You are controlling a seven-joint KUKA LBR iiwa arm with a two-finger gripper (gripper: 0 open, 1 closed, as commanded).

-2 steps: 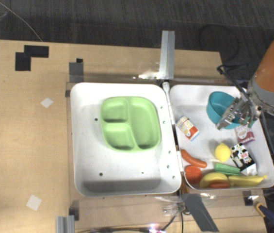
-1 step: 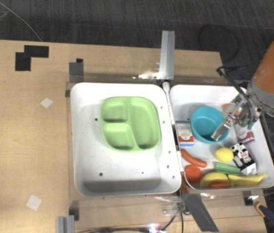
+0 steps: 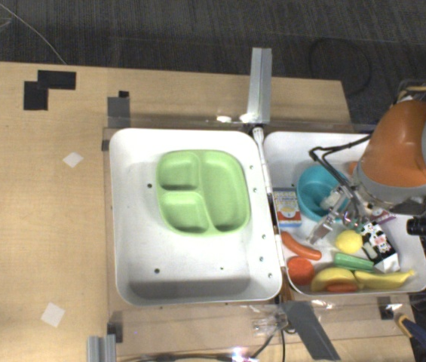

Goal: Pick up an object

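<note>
The right bin [image 3: 288, 151] holds a teal cup [image 3: 316, 189], a yellow lemon-like ball [image 3: 348, 240], an orange carrot-like piece [image 3: 300, 246], a green stick [image 3: 353, 261], a yellow banana [image 3: 360, 279], a red-orange round piece [image 3: 300, 267], a small printed card [image 3: 288, 208] and a black-and-white block [image 3: 379, 242]. My gripper [image 3: 332, 219] hangs low over this bin, between the teal cup and the yellow ball, with metal fingers pointing down-left. Nothing is seen between its fingers.
The left bin [image 3: 133, 202] holds a green three-compartment tray [image 3: 201, 190]. A metal post [image 3: 259, 85] stands behind the divider between the bins. The arm's orange band [image 3: 397, 145] covers the right bin's far right side. Black cables loop above the teal cup.
</note>
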